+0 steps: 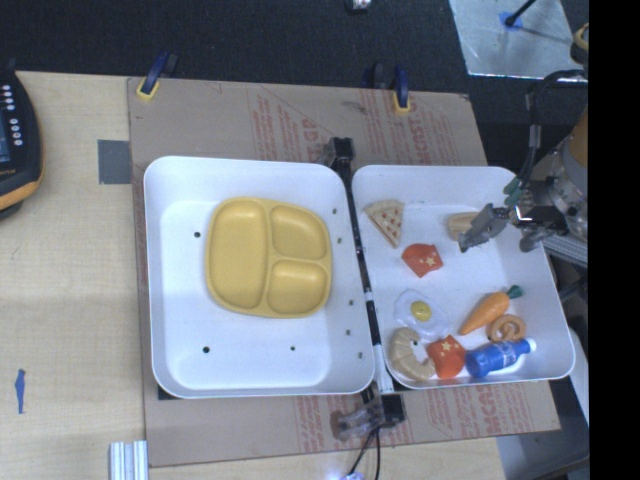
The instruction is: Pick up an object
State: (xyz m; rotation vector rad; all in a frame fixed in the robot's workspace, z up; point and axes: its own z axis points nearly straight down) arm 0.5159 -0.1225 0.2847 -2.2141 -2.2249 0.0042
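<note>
Gripper (478, 232) over far right part of right bin (560, 313), reaching in from right; fingers look slightly parted, nothing between them; tips just beside tan piece (462, 224). Left bin (170, 268): yellow divided plate (269, 257) in middle. Right bin, left to right: pizza slice (386, 220) far left; red piece (423, 259); fried egg (418, 311); croissant (408, 356) near left; red block (446, 356); carrot (488, 310); pretzel (507, 328); blue bottle (497, 357) near right.

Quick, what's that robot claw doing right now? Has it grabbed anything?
Gripper: hangs over the right bin, next to a tan food piece; nothing seen between its fingers, and open or closed cannot be told.
</note>
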